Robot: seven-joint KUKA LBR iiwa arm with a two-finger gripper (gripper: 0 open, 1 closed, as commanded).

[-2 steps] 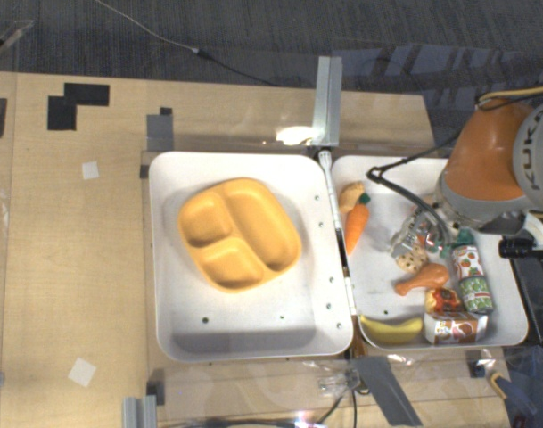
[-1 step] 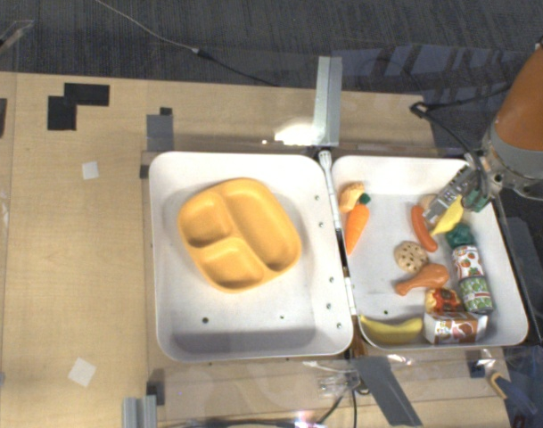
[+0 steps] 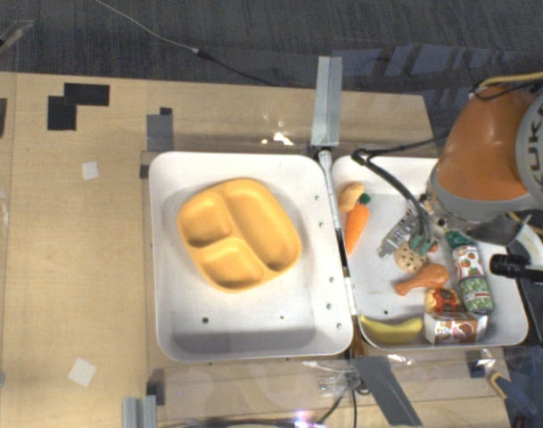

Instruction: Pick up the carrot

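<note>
Your carrot [image 3: 356, 225] lies in the right bin [image 3: 375, 285] near its left wall, at about ten o'clock from the bin's middle, green top toward twelve, just below a bread roll [image 3: 348, 193]. The gripper [image 3: 412, 234] hangs at three o'clock of the carrot, apart from it, above a cookie [image 3: 408, 259]. You cannot tell how its fingers stand. A yellow divided plate [image 3: 240, 233] sits in the left bin [image 3: 173, 328].
</note>
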